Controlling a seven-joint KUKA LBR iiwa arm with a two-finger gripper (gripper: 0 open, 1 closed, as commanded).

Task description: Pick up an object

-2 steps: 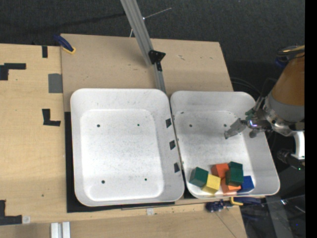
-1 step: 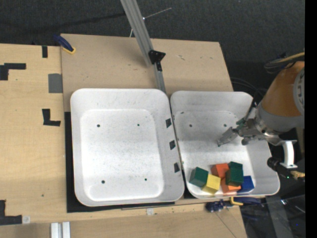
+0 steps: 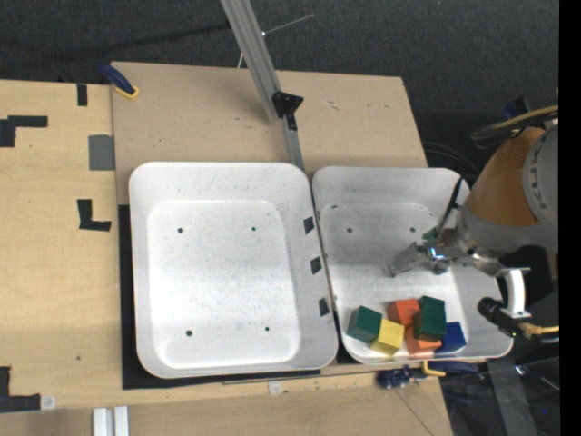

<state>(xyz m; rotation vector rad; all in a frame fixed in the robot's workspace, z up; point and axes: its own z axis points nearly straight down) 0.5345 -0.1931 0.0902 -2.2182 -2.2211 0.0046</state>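
Plywood bench (image 3: pixel 236 116) bears two white bins (image 3: pixel 163 243).

The arm (image 3: pixel 522 193) is cut off at the picture's right edge, so just its orange band and part of the grey wrist show beside the right bin (image 3: pixel 381 198). The gripper (image 3: pixel 419 257) over that bin's floor is small and blurred, and its tips cannot be made out. In the bin's near corner the blocks sit packed together: the orange block (image 3: pixel 404 312) is partly covered by the dark green block (image 3: pixel 432 317), and the blue block (image 3: pixel 454 337) shows just 1 corner behind it. A second orange piece (image 3: pixel 419 342) under them is mostly hidden. The slanted metal rail (image 3: pixel 250 34) above the bins runs out of the top edge.
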